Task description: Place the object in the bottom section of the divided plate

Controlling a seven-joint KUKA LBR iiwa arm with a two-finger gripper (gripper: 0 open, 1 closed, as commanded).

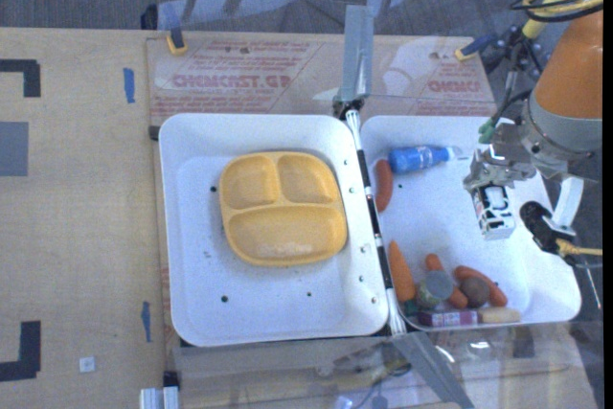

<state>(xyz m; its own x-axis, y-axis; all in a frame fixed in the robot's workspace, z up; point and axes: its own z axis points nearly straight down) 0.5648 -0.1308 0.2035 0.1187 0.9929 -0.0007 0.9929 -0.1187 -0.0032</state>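
- While the arm [565,91] reaches in from three o'clock, its grey body and orange band sit over the far right corner of the right bin [421,206], wrist bent down toward the bin floor.
- Its gripper [493,196] hangs over the right-hand side of that bin, and a small white box with black print [495,211] sits at its tip; whether the fingers are clamped on the box or merely over it cannot be told.
- That box stands with its long axis running roughly twelve to six o'clock; its print is too small to read.
- At about ten o'clock from the gripper lies a blue bottle [419,157], long axis nine to three o'clock, pale cap toward three.
- Along the bin's left wall lies an orange-red sausage shape [383,184], lengthways twelve to six.
- Near six o'clock a heap holds a carrot [400,271], a grey round piece [438,284] and reddish bits [476,284].
- A yellow divided plate [283,206] rests in the middle of the left bin [192,235], two small sections toward twelve o'clock and the big section toward six.
- Behind the bins a board [230,77] bears faded red lettering, not legible.
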